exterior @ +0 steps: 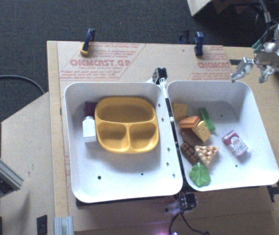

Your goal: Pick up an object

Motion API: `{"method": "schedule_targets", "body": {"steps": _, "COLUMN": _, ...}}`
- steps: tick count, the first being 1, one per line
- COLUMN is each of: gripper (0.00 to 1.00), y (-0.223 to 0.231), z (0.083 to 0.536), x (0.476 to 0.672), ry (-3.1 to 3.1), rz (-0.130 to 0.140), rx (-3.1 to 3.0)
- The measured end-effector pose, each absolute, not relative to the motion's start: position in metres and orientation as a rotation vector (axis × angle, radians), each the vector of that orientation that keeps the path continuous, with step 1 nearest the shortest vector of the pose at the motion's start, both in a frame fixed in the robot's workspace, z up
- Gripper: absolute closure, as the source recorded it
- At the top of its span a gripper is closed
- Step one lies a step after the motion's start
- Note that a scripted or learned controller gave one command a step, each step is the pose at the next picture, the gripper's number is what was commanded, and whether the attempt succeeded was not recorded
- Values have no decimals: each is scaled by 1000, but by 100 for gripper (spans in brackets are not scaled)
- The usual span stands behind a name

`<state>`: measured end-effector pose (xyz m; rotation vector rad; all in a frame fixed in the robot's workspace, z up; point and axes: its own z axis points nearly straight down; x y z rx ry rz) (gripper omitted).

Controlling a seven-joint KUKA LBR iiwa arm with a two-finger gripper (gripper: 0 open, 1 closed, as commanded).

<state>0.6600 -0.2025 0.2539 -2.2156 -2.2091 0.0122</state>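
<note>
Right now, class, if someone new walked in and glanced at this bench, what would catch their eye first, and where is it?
The yellow divided tray filling the middle of the left bin stands out most, with a small white bottle at its left edge. Next comes the cluster of toy food along the left side of the right bin, ending in a green leaf at the near corner. The gripper hangs above that bin's far right corner.

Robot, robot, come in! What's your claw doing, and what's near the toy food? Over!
Metal two-finger gripper open, holding nothing, above right white bin's far corner. Small toy food pieces heaped along its left side. Red-and-white carton lies apart, unobstructed.
</note>
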Motion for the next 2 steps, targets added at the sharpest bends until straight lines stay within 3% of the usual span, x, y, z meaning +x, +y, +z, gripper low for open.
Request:
{"method": "schedule_targets", "body": {"steps": 1, "gripper": 0, "y": -202, "z": 263, "x": 662, "ry": -2221, "rz": 0, "rx": -2221}}
{"method": "schedule_targets", "body": {"steps": 2, "gripper": 0, "y": -205, "z": 203, "x": 654, "ry": -2216, "rz": 6, "rx": -2217}}
